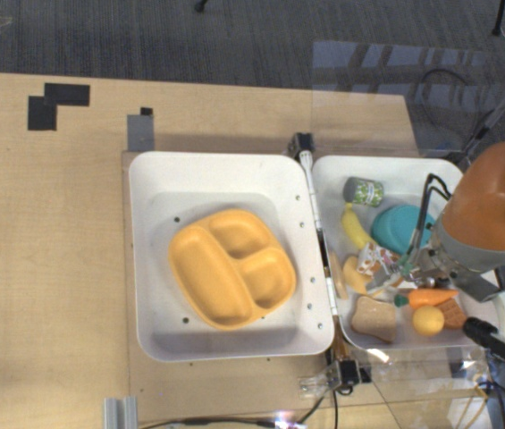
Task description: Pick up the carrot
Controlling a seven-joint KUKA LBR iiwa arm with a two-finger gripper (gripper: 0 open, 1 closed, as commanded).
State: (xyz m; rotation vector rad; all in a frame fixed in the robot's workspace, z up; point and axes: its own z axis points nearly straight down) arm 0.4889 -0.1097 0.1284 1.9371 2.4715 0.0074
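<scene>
Carrot [430, 298] lies flat near the right bin's [328, 239] front edge, green stub pointing left, among other toy food. Hand [410, 273] hovers just above its stub end; grip state cannot be told. Probably light, rigid, smooth plastic; best pinched across the thicker mid-body.

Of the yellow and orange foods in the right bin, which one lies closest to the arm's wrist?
The carrot: orange with a green end, lying just under the wrist. The lemon sits below it; the banana is farther left.
</scene>
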